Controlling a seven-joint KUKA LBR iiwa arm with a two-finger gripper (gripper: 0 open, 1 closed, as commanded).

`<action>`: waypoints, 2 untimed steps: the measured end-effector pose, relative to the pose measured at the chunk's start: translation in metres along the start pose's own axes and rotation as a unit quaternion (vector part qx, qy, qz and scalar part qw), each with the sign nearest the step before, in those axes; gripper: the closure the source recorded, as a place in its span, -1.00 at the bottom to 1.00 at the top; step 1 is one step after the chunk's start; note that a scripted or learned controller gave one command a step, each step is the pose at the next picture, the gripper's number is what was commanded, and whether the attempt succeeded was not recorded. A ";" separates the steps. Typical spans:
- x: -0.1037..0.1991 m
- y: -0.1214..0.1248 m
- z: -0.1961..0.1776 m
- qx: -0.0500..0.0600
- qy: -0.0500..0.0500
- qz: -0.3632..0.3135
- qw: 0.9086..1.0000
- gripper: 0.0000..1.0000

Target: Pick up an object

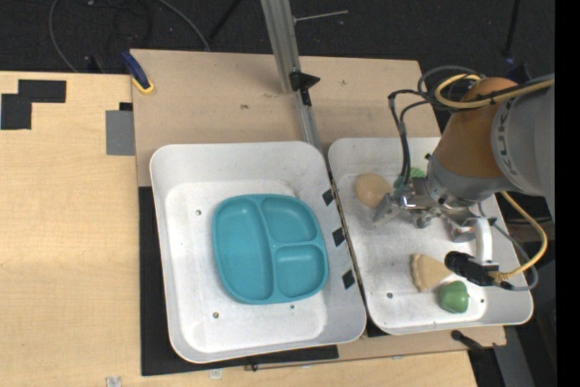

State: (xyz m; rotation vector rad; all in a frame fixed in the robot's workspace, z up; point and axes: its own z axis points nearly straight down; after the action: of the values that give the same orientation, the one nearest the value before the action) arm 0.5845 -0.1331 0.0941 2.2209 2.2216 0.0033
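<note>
Two shallow white bins point(181, 186) sit on the counter. Beside the round tan lump point(370, 189) in the right-hand bin, the end effector point(405, 206) hovers low (fingers' state: I cannot tell).

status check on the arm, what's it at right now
Gripper low in right bin, beside the tan round piece. Nothing seen held. Tan wedge and green piece untouched near front. Teal plate in left bin.
</note>
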 end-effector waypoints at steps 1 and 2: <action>0.002 0.002 -0.011 -0.004 0.002 0.001 1.000 1.00; 0.004 0.012 -0.068 0.000 -0.001 -0.001 1.000 1.00</action>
State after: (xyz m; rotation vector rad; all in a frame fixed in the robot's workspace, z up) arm 0.5961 -0.1289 0.1618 2.2186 2.2220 0.0012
